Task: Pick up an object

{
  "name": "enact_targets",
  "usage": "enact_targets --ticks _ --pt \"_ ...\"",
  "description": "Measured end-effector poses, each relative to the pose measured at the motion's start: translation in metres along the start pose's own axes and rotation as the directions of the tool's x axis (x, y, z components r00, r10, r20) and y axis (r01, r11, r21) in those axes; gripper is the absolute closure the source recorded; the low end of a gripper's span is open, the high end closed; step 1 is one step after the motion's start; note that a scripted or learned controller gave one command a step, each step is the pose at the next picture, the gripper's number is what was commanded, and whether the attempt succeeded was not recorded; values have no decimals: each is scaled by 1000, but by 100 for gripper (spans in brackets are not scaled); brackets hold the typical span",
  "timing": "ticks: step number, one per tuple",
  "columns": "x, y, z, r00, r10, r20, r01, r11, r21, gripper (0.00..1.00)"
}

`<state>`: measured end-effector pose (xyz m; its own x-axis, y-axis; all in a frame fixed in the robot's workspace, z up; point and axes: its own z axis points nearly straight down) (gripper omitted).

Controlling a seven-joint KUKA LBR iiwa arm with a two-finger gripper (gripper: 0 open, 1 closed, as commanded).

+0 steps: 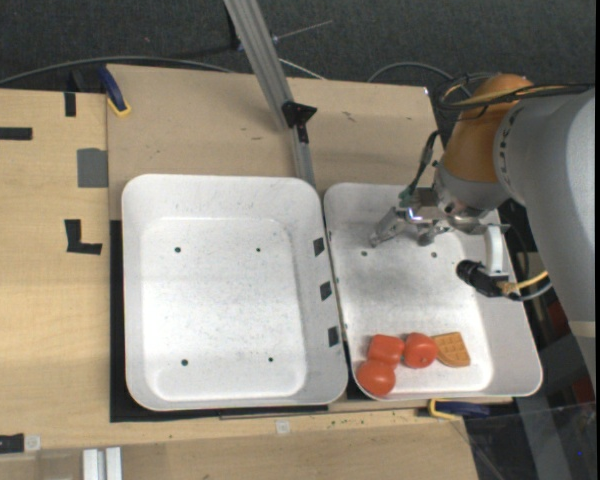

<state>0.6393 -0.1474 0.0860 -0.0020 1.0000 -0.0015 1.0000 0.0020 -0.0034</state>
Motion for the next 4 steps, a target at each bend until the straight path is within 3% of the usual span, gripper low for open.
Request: enact_targets --ticks 1,3,4 --pt "1 1 -12 1000 -1 -1 1 1000 -1 100" --pt "-2 -4 -101 1000 1 -1 -1 1000 -7 100" --pt "-1 -3 -124 1000 0 -2 0 1000 -5 100"
